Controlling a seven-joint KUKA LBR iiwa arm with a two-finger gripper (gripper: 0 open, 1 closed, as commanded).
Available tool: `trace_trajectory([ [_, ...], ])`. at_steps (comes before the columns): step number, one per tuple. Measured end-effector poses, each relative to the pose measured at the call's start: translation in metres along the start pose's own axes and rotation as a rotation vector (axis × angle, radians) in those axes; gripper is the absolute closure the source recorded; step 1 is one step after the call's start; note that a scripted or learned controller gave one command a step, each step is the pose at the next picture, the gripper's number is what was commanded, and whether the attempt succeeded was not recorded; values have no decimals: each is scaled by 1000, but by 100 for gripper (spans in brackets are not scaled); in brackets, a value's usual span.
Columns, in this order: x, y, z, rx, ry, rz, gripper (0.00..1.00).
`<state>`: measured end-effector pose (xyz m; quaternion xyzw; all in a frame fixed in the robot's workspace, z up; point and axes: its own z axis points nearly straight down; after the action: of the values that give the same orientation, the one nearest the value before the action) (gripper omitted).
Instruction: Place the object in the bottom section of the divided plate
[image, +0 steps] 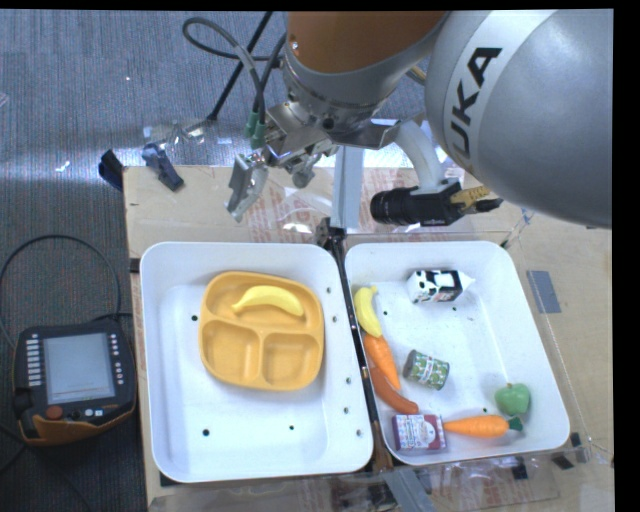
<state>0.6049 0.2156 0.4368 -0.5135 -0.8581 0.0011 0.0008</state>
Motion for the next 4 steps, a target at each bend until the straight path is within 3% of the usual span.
trace_trajectory([
  [4,4,6,1,-1,0,-28,0],
])
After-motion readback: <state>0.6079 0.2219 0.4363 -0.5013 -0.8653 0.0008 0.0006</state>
